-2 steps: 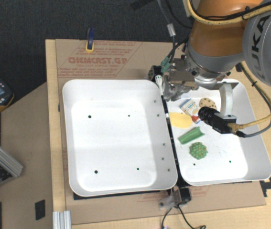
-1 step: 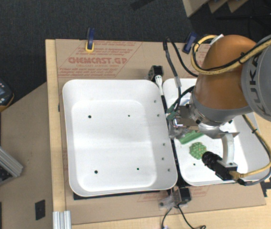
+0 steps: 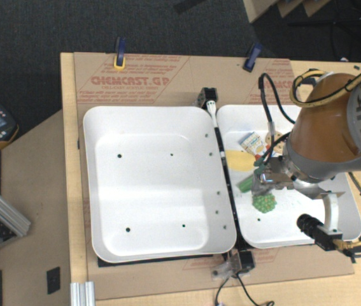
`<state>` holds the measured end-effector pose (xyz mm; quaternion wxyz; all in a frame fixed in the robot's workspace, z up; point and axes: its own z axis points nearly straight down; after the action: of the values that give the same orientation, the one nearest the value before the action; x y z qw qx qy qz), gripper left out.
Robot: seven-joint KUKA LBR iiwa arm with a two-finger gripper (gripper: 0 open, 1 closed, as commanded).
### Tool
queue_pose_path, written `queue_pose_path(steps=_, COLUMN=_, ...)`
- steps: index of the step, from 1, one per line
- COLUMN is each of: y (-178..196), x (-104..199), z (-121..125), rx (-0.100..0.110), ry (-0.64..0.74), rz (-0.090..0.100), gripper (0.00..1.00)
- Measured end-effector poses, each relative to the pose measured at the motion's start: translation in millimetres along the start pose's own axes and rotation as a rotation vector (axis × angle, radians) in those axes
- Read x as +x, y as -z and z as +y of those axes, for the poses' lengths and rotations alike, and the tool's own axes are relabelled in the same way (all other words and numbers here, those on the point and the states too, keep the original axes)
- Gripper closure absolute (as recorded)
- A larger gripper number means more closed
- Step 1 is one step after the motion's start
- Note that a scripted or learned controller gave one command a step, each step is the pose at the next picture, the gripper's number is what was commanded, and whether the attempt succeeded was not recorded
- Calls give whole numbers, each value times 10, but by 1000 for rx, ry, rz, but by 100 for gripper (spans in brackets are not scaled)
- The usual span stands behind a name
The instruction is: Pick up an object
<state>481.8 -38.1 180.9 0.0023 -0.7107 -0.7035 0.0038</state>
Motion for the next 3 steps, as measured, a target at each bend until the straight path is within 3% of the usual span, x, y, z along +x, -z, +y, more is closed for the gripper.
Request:
queue_pose_path(steps=1, y=43, x=801, z=494, rx=-13, ry=18, rz=5, gripper=100)
queue_pose_path(steps=2, y=1156, x=1272, z=433, rx=-18, ry=16, rz=5, gripper=100)
queue_pose_path(steps=3, y=1700, x=676, z=36, rx=-14, ry=5, rz=2, gripper=100)
